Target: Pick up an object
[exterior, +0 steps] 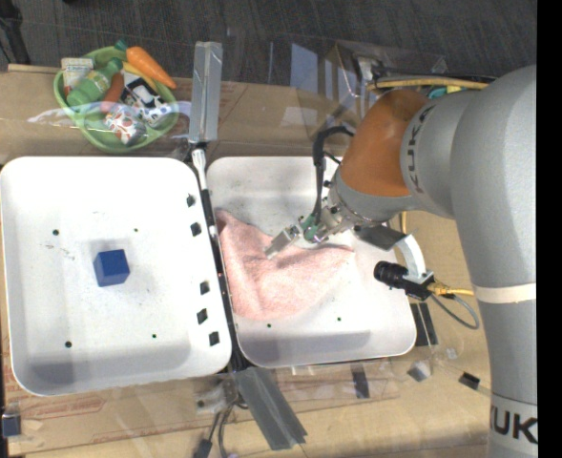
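Observation:
A pink cloth point(276, 270) lies spread across the floor of the right bin point(376, 337). My gripper point(295, 237) is low over the cloth's upper edge, near the bin's middle, with one thin finger pointing left toward the cloth. A blue cube point(112, 266) sits alone in the left bin point(32, 184), far from the gripper.
A green bowl point(104, 136) packed with toy food, a carrot among it, stands behind the left bin. The metal divider point(204, 93) runs between the bins. The arm's grey body and orange band point(385, 156) overhang the right bin's far right side.

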Robot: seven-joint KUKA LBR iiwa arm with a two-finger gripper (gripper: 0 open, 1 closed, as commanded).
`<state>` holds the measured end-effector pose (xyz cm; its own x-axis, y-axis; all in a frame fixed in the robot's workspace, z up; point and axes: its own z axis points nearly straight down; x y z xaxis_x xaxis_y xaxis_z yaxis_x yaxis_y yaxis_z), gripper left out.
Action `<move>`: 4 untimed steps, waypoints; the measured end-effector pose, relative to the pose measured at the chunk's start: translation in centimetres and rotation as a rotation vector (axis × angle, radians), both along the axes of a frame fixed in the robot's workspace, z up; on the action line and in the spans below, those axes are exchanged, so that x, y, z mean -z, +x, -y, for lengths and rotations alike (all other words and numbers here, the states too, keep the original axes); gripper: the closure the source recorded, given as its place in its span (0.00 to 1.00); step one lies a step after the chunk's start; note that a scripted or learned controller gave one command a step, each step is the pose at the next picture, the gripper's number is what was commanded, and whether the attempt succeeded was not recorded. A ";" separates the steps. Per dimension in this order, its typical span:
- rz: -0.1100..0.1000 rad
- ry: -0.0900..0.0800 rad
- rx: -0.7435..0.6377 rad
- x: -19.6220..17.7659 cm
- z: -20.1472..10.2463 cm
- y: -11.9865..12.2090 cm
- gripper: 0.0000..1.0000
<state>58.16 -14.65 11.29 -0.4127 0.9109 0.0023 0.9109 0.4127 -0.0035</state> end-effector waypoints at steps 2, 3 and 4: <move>0.001 0.000 -0.025 1.1 -3.3 -3.1 1.00; 0.003 -0.001 0.022 -7.9 -7.0 7.5 1.00; 0.001 0.002 -0.635 -10.2 -6.7 6.2 1.00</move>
<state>64.34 -7.96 21.48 -0.8724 0.4889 0.0032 0.4889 0.8724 -0.0019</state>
